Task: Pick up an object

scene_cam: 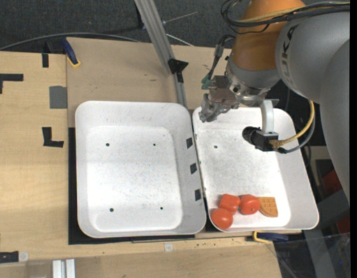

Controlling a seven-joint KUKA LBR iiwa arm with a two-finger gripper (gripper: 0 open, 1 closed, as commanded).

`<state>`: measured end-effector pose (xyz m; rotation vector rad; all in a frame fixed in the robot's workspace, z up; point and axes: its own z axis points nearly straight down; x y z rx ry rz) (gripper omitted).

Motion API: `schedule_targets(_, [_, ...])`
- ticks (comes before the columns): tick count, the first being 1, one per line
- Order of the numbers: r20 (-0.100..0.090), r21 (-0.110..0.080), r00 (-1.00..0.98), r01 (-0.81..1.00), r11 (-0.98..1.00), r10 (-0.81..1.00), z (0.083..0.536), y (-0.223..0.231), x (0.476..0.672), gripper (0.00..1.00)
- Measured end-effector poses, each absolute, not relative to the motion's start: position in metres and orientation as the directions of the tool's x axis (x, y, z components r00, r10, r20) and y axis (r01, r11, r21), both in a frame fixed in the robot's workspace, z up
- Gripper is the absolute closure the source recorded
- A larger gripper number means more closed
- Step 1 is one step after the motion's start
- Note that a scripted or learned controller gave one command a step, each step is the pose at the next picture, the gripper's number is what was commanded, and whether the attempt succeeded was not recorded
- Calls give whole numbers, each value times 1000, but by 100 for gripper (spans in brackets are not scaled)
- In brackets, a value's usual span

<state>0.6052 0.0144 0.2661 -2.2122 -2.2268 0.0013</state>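
Three red-orange rounded pieces (232, 208) lie clustered at the near left corner of the right bin (294, 172), with a tan waffle-like piece (269, 206) touching them on the right. My gripper (208, 113) hangs over the far left corner of the right bin, well away from the objects. Its fingers point down and nothing shows between them.
The left bin (132, 167) sits beside the right one. A grey metal pole (161, 39) slants across the back and ends near the bins' shared far edge. A black cable fitting (258, 138) hangs under the wrist.
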Motion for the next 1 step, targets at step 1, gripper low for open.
schedule_targets(1, [0, -5, -6, 1000, 6, 1000, 243, 65, 590, 100])
